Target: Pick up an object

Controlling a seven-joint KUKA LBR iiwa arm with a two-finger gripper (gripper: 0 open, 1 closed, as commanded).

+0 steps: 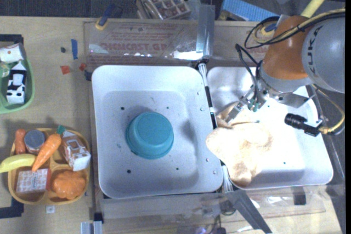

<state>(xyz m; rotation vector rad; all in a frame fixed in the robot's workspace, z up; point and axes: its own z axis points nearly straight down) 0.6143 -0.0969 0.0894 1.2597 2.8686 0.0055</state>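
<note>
Nearest the camera, at lower left on the desk, a yellow tray holds toy food: a banana, a carrot, a small carton, a can and an orange lump. Beside it to the right, the left bin carries a teal bowl, upside down near its centre. In the right bin, a crumpled beige cloth lies against the near left corner, its edge lapping over the rim between the two bins. The hand is lowered at the cloth's far left edge, touching or just above it; whether its fingers are spread or closed cannot be told. Behind it rises the arm with its orange band. Farther left sits a green dish of small items. Beyond the bins lie a clear plastic sheet and cluttered boxes.
</note>
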